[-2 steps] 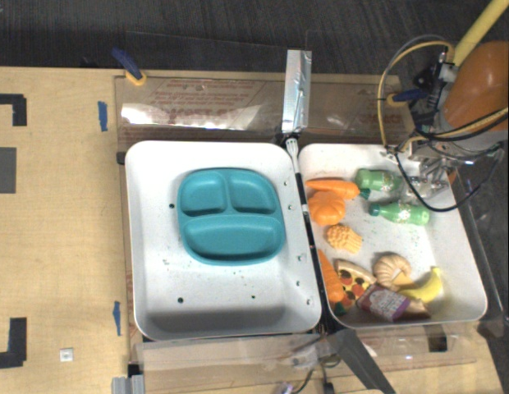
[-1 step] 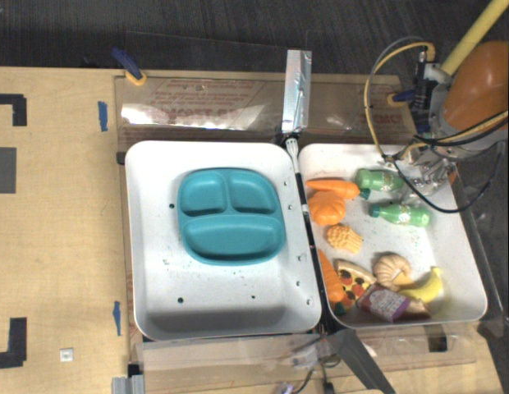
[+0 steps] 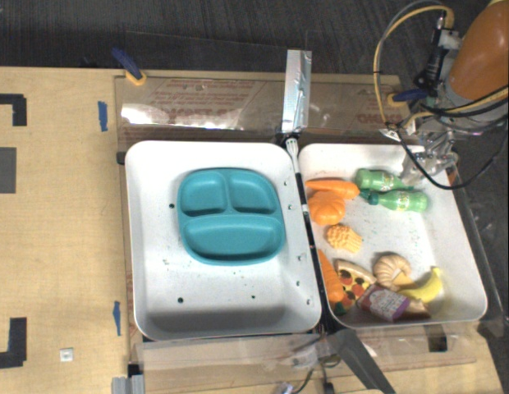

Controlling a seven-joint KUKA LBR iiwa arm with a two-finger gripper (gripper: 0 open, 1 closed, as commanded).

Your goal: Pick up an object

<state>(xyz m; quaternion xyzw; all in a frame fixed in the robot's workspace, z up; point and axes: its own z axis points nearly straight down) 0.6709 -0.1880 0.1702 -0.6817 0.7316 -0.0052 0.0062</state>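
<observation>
Banana and shell untouched at near edge; claw, grip unreadable, hovers over green bottle — approach step, descent next.

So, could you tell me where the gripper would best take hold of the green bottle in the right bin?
Probably across the middle of the green bottle, coming straight down. It lies on its side, long axis running left to right, so fingers closing front to back would span its narrow width. The gripper hovers just above its right end; the carrot sits apart on the left.
</observation>
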